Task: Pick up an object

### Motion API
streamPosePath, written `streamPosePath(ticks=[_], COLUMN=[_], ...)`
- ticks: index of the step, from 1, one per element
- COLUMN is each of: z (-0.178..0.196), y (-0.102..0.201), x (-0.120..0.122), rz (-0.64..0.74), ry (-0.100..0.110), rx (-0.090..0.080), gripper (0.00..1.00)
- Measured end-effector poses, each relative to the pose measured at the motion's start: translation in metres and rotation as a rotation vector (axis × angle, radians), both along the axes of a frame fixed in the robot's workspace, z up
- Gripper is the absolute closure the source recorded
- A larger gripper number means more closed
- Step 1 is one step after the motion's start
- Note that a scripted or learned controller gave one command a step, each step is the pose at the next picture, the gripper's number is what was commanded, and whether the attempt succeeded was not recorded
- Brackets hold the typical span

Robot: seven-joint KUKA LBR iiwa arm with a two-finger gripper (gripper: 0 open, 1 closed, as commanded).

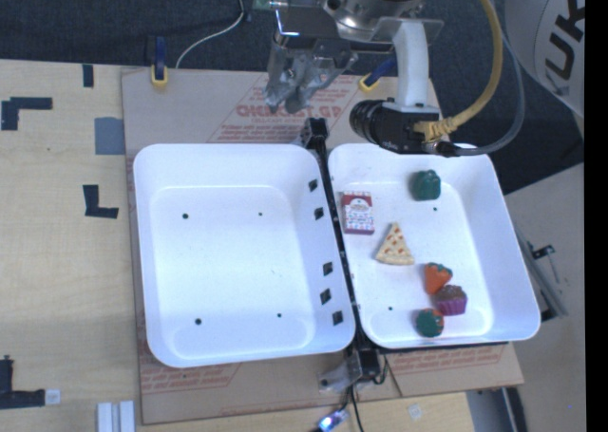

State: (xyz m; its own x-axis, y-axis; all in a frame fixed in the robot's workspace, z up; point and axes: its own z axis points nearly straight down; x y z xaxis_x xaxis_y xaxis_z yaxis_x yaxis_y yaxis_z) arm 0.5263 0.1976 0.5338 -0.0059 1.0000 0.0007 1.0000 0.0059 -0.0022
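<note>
My gripper [293,90] hangs high above the back edge of the bins, near the divider, with nothing visible between its fingers. In the right bin [494,231] lie a small red box [357,213], a pale pizza-slice wedge [393,246], a dark green toy [425,185], an orange-red toy [436,277], a purple toy [450,300] and a green round toy [429,323]. All of these lie well below and to the right of the gripper.
The left bin [152,231] sits beside the right one, joined by a black-clipped divider [328,231]. A black camera unit [389,126] and yellow cable [494,50] hang behind the right bin. Both bins rest on a cardboard sheet [199,107].
</note>
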Motion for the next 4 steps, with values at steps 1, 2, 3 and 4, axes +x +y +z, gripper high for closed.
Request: streamPosePath(ticks=[1,2,3,4], z=[0.0,0.0,-0.031,0.003], y=[0.035,0.005,0.037,0.036], x=[-0.003,0.015,0.024,-0.045], rz=[-0.001,-0.007,-0.002,-0.001], ry=[0.0,-0.001,0.004,-0.002], rx=[-0.001,-0.002,-0.003,0.001], gripper=[1.0,1.0,1.0,1.0])
